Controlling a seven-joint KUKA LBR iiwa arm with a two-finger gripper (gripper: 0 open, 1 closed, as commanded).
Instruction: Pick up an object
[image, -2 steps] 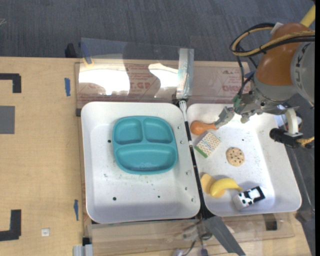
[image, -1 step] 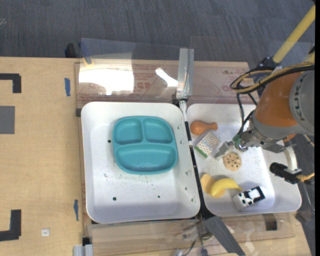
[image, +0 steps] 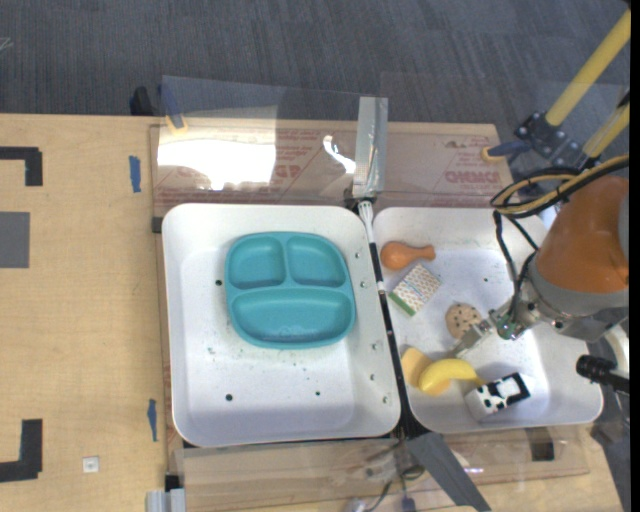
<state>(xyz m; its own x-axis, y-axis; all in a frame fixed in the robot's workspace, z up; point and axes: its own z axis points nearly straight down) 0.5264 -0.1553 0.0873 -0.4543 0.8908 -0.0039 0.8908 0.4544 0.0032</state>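
One hand (image: 478, 333) hovers just beside the cookie (image: 460, 319); its grip state cannot be told.

The grey arm (image: 585, 255) reaches in from the right, hand (image: 478, 334) lowered.

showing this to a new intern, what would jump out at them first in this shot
Likely the teal divided plate, lying alone in the middle of the left bin. Next, the arm's orange band at the right edge, above the right bin, where small things cluster: a yellow banana, an orange drumstick-shaped toy, a cookie and a black-and-white toy.
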